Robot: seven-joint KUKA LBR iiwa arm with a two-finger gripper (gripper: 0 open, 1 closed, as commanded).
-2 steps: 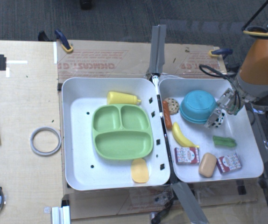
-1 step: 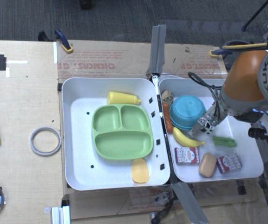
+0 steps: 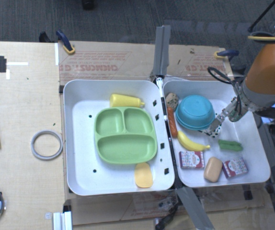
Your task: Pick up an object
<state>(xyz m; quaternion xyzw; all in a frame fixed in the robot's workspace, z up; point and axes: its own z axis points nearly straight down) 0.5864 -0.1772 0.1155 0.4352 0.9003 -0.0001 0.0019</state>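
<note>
Camera view puts my gripper (image 3: 217, 124) low in the right bin (image 3: 257, 174), just right of the blue bowl (image 3: 195, 112), fingertips right at a small black-and-white die (image 3: 215, 131). I cannot tell whether they are parted or clenched. Below the bowl I see a banana (image 3: 191, 142); right of that, a green pod (image 3: 230, 145).
</note>
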